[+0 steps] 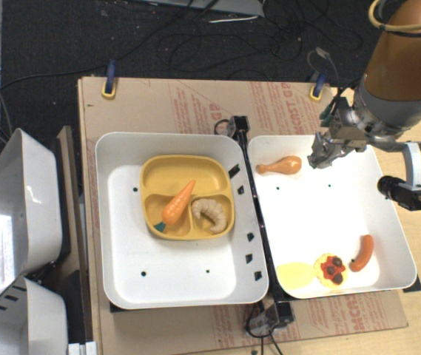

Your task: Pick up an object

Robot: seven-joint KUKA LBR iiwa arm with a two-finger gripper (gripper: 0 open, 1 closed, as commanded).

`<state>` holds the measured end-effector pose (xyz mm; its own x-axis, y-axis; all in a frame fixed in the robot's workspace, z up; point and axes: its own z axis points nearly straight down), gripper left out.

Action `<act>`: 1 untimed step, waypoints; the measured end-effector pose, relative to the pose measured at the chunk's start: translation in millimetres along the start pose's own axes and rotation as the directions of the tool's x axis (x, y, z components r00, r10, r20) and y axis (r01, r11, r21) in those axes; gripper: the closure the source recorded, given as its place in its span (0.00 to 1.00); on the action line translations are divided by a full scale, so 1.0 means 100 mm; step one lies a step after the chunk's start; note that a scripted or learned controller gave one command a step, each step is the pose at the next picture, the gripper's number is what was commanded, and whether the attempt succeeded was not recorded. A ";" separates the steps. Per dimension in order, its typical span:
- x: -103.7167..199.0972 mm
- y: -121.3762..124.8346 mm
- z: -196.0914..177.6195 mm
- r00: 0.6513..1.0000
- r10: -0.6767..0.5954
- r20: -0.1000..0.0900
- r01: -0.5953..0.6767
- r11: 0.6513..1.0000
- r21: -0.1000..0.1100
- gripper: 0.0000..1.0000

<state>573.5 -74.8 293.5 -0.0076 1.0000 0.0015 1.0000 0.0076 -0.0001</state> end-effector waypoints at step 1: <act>0.50 -0.06 0.18 1.000 0.000 0.000 0.000 1.000 0.002 1.00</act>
